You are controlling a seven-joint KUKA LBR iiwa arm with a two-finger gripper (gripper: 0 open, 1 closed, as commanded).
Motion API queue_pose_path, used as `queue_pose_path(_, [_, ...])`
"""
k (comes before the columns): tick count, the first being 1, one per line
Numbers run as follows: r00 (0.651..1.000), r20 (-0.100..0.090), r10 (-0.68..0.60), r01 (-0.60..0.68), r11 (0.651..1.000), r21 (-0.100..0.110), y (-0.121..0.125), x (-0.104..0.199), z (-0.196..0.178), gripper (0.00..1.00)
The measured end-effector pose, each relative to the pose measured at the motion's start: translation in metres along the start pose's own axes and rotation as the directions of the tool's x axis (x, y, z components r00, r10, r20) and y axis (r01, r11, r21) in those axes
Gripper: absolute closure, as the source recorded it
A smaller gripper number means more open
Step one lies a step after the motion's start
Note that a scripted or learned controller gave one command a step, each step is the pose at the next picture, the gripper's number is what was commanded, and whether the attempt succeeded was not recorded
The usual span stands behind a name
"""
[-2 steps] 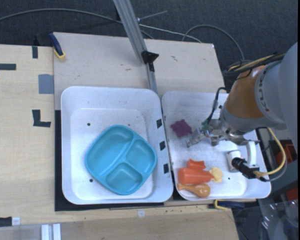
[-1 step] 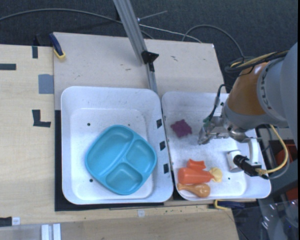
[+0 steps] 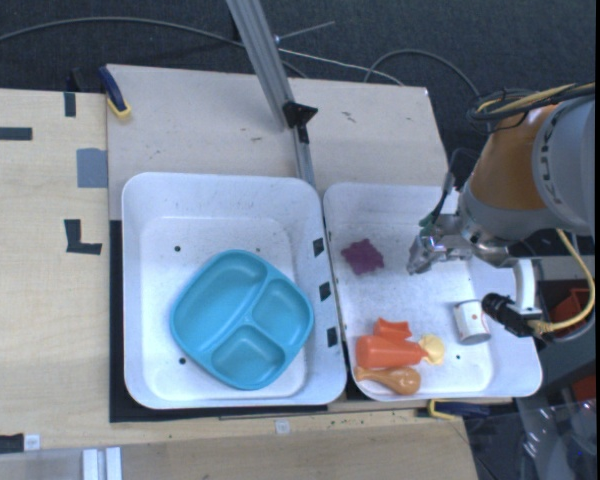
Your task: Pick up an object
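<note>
My gripper (image 3: 420, 259) hangs over the middle of the right bin (image 3: 385, 203), pointing down and to the left. A small purple object (image 3: 362, 257) lies on the bin floor just left of it, apart from it. Nearer the front of that bin lie an orange toy (image 3: 388, 348), a small yellow piece (image 3: 433, 348) and a tan drumstick-shaped piece (image 3: 392, 378), packed close together. A short white cylinder (image 3: 469, 320) rests to the right of them, below the wrist. Nothing shows between the gripper and the floor.
The left bin (image 3: 170, 208) holds a blue divided plate (image 3: 242, 318). A grey metal post (image 3: 265, 53) slants up from the ridge between the bins. Cables run behind the bench, and a yellow cable loops by the arm at the right.
</note>
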State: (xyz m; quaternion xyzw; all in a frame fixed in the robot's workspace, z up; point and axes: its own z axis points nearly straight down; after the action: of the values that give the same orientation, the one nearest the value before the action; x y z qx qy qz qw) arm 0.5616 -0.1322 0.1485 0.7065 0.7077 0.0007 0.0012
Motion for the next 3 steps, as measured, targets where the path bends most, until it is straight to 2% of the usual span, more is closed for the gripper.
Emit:
queue_pose_path(1, [1.000,0.000,-0.001,0.001,1.000,-0.001,0.009,0.005,-0.048,1.00])
queue_pose_path(2, [1.000,-0.001,0.000,0.000,1.000,0.002,0.010,0.006,-0.068,1.00])
queue_pose_path(3, [1.000,-0.002,-0.003,0.003,1.000,0.005,0.001,0.053,-0.060,1.00])
